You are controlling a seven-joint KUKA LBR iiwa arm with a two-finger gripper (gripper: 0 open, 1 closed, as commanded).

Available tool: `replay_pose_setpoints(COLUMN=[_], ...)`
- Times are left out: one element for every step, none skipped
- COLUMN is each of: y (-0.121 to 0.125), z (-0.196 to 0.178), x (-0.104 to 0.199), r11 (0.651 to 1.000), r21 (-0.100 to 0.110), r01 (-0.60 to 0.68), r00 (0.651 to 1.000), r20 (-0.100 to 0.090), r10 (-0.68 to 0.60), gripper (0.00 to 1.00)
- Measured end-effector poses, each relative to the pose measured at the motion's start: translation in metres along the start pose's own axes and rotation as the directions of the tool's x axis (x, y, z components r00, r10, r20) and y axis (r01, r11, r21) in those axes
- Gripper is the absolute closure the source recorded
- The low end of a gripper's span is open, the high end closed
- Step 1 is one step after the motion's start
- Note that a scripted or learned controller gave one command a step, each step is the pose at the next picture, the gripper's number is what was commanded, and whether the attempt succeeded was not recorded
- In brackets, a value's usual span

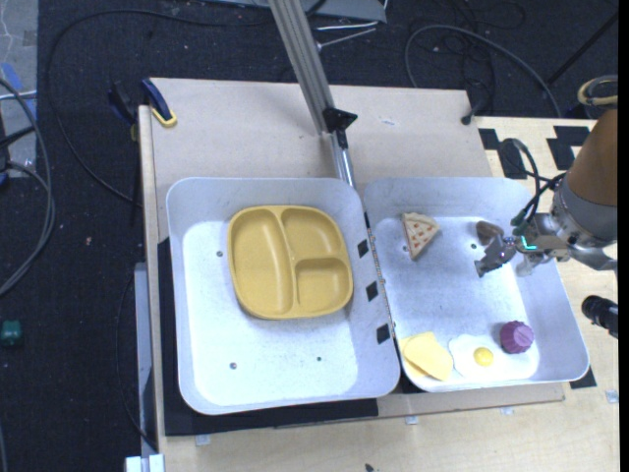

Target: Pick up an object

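A robot hand (494, 255) hangs low in the right bin (550, 362), just beside a small brown object (487, 231). Whether the hand is wide or narrow cannot be told. A good grasp would likely centre over the brown object before descending, clear of the pizza slice toy (420, 234).

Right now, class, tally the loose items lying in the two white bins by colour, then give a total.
Yellow: 2, divided plate, cheese wedge
Tan: 1, pizza slice
Brown: 1, small lump
White and yellow: 1, fried egg
Purple: 1, round piece
Total: 6
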State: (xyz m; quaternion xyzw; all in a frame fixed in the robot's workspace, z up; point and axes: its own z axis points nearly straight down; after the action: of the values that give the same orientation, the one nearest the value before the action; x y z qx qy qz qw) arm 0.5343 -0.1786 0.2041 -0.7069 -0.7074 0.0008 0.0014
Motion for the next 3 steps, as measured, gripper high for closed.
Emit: replay_pose_setpoints(y=[0.001, -0.009, -0.009], z=[-0.001, 0.058, 0.110], x=[0.000, 0.002, 0.002], r11=[1.000, 1.000, 1.000], r21=[-0.003, 0.003, -0.001], r01=[0.000, -0.002, -0.002], r00=[1.000, 1.000, 1.000], r20=[0.001, -0.001, 0.001], r10=[0.000, 0.002, 0.002], gripper=[0.00, 0.00, 0.00])
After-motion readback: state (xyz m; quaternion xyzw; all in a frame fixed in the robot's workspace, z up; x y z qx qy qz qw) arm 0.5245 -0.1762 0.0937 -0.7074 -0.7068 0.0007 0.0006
